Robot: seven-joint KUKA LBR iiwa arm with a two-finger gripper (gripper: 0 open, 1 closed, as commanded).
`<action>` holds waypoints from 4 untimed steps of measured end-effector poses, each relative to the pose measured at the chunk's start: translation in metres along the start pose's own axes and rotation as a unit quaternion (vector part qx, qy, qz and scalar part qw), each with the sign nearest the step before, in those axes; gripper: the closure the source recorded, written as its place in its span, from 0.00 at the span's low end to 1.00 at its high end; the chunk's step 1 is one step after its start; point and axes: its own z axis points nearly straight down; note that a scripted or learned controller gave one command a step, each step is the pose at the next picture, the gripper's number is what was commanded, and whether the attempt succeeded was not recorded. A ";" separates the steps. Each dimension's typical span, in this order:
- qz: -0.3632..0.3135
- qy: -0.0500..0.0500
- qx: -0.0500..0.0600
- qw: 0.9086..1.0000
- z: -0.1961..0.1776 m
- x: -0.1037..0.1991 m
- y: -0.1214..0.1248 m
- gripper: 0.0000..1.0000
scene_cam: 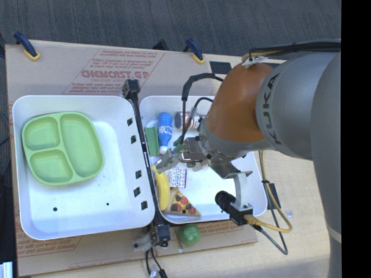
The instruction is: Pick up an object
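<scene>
Grey, orange-banded robot arm (272,112) looms over the right white bin (255,181), gripper (174,153) low among a yellow banana (163,191), pizza-slice toy (182,204) and blue bottle (165,127); its grip I cannot tell.

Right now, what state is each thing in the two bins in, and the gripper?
Green divided plate: lying flat in the left bin, right side up, compartments bare.
Blue bottle: lying on its side in the right bin.
Banana: lying flat by the right bin's left wall.
Pizza slice: lying flat beside the banana.
Green ball: outside the bins, on the bench.
Gripper: low in the right bin, fingers unclear.
</scene>
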 end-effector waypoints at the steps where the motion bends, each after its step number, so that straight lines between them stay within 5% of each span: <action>1: 0.000 0.000 0.000 1.000 0.000 0.000 0.000 0.00; 4: 0.000 0.000 0.000 1.000 0.000 0.000 0.000 0.00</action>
